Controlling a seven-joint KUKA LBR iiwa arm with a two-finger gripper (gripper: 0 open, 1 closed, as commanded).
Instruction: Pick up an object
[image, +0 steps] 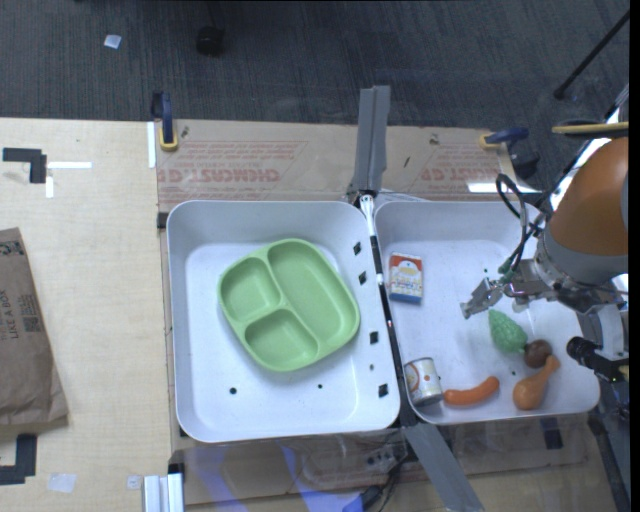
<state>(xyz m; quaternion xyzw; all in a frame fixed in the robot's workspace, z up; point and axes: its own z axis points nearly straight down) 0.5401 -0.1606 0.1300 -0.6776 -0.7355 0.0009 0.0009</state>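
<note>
Left bin (190, 300): green tray (288, 303). Right bin (450, 222): box (405, 278), can (422, 381), sausage (470, 393). Gripper (481, 299) spread, empty, just beside green toy (507, 332). Step: approach. Next: descend over a toy and close.

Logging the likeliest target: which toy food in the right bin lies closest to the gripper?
The green leafy toy, just below the gripper. The orange sausage and the drumstick lie farther toward the bin's front edge.
</note>
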